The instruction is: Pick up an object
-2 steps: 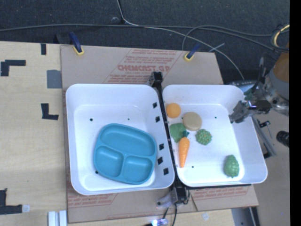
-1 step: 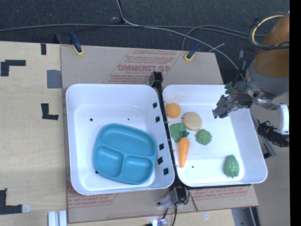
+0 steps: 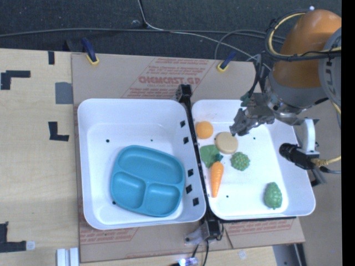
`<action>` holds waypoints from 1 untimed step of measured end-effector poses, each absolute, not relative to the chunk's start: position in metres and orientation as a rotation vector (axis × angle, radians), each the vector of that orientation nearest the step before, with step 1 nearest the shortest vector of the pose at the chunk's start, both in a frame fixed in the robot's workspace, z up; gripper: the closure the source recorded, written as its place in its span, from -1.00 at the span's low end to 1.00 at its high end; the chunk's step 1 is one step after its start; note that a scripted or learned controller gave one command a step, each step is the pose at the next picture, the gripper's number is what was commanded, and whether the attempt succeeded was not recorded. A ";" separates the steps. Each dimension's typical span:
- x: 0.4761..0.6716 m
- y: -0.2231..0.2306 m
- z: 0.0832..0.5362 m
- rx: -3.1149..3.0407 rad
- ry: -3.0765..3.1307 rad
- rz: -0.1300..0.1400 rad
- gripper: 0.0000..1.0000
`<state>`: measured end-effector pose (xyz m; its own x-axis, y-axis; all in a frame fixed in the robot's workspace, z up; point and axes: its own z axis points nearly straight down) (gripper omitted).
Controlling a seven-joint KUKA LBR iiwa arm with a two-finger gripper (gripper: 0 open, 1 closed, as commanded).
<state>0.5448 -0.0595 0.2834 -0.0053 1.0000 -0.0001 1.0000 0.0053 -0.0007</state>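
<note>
The right bin [image 3: 288, 209] holds several toy foods: an orange ball [image 3: 204, 129], a tan round biscuit-like piece [image 3: 226, 143], a green leafy piece [image 3: 209, 154], a small broccoli head [image 3: 240, 162], an orange carrot [image 3: 216, 178] and a green bumpy piece [image 3: 272, 195]. My gripper [image 3: 239, 127] hangs just above and to the right of the tan piece, pointing down-left. Nothing shows between its dark fingers.
The left bin [image 3: 94, 115] holds a blue divided tray [image 3: 147, 180]. A black divider clip line [image 3: 190, 148] runs between the bins. The arm's orange band [image 3: 308, 32] and cables fill the upper right. A black fitting [image 3: 297, 155] juts over the right bin's right rim.
</note>
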 end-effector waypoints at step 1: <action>0.558 -0.008 0.260 -2.214 -2.226 0.003 1.00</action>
<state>0.5577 -0.0077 0.2603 -0.0053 1.0000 -0.0002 1.0000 0.0053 -0.0027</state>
